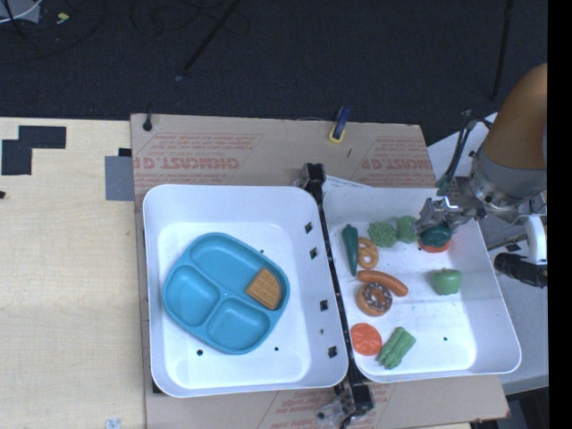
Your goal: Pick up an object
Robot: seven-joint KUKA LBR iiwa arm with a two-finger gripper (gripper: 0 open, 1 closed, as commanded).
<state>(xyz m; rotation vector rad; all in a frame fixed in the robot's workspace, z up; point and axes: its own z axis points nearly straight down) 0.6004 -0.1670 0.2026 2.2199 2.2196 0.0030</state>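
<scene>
The gripper [437, 226] is lowered over a teal-red toy [436, 238]; its state cannot be told, and crowding broccoli [383, 233] could be nudged instead.

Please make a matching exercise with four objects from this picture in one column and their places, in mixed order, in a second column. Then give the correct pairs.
Things:
1. square tan waffle piece
2. green toy apple
3. round chocolate-brown doughnut
4. blue divided plastic plate

Places:
A. right bin, near its right wall
B. floor of the left bin
C. upper right compartment of the plate
D. middle of the right bin, just below the orange sausage

Pairs: 1-C, 2-A, 3-D, 4-B
</scene>
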